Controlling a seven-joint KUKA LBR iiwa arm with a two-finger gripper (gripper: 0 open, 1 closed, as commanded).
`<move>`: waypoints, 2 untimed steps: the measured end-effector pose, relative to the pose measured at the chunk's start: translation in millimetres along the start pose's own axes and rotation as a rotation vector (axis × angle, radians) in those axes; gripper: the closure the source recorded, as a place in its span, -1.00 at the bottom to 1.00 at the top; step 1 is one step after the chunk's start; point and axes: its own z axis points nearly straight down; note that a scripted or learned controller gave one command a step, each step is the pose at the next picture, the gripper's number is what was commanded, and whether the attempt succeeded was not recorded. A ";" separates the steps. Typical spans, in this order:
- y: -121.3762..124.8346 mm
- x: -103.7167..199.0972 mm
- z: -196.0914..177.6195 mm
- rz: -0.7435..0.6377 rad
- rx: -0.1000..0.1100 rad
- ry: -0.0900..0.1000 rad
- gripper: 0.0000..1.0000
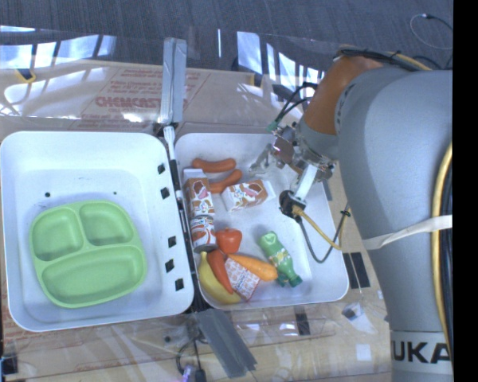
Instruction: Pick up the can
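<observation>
The gripper (272, 159) is hovering over the right bin (334, 281), toward its twelve o'clock edge; whether its fingers are parted or closed I cannot tell. The can (201, 212) is lying on its side along the bin's nine o'clock wall, well apart from the gripper. Two sausages (217, 172) are sitting at the can's one o'clock, a carrot (253, 266) and green bottle (280, 259) toward five o'clock. The left bin (16, 165) is holding a green divided plate (86, 253) (three compartments).
</observation>
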 end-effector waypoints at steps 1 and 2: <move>16.4 16.1 6.9 -0.111 -0.004 0.001 -1.00; -84.8 7.9 8.6 -0.127 0.002 0.000 -1.00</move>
